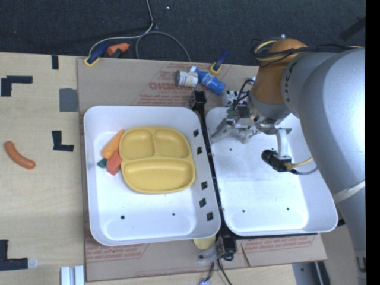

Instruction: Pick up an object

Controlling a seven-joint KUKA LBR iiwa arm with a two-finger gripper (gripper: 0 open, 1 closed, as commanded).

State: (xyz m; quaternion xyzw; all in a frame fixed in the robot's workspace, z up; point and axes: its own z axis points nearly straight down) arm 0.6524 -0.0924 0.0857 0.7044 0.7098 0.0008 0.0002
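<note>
1. You see the arm (pixel 320 100) reaching in from the right over the right bin (pixel 267 212)
2. Its gripper (pixel 237 123) hangs over that bin's upper left corner, near the divider between the bins
3. You cannot tell how the gripper stands; nothing visible is in it
4. The left bin (pixel 142 224) holds a yellow tray (pixel 157 159) with three compartments, lying flat near the middle
5. A carrot (pixel 111 144) lies touching the tray's left edge, with a red piece (pixel 113 166) just below it, also against the tray
6. A bottle (pixel 199 79) lies on its side on the cardboard (pixel 119 82) above the bins
7. A sausage (pixel 19 155) lies on the bench (pixel 35 206), well apart to the left
</note>
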